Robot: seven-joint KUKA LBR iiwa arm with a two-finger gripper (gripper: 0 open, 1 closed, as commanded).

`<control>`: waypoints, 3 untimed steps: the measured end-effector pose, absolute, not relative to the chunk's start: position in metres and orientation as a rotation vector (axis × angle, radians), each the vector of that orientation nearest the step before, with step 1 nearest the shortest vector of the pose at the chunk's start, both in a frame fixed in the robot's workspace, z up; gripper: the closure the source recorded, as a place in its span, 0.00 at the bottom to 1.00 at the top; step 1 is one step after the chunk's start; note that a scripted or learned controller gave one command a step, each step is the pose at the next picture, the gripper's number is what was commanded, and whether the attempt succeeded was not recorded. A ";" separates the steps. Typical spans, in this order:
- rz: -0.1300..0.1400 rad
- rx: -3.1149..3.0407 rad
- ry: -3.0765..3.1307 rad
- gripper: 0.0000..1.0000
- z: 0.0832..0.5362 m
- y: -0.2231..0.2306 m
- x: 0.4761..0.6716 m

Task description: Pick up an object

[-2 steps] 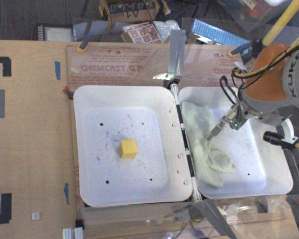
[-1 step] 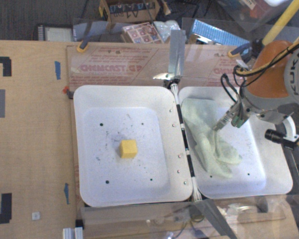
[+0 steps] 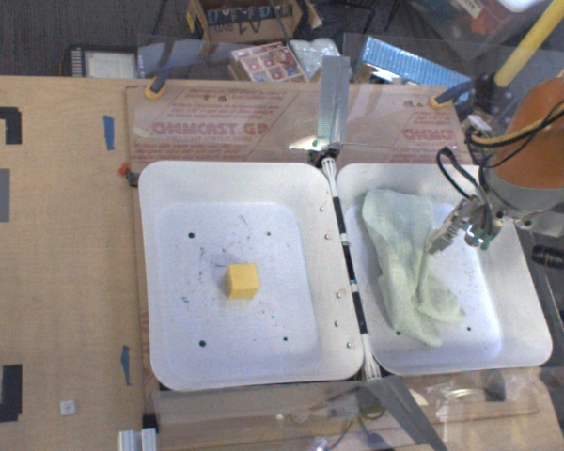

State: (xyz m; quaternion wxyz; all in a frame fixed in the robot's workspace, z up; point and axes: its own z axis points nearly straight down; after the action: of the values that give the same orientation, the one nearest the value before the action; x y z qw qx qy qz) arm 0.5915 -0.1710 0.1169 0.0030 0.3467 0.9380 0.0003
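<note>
Tool [image 3: 448, 236] touching cloth [image 3: 406, 269] just below it; can't tell if open. Soft cloth could slip out, tool comes up bare.

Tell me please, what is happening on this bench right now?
A robot arm reaches in from the right, and its claw is down at a pale green cloth lying crumpled in the right bin. A yellow block sits alone in the left bin. Nothing looks lifted yet.
</note>
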 end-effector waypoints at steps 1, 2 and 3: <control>0.001 1.087 2.941 0.00 0.117 -0.171 0.591; 0.002 1.013 2.966 0.00 0.088 -0.132 0.513; 0.005 1.015 2.957 1.00 0.100 -0.133 0.515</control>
State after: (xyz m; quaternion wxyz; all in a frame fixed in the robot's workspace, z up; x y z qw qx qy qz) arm 0.5150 -0.1325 0.0997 0.0074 0.3246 0.9458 0.0016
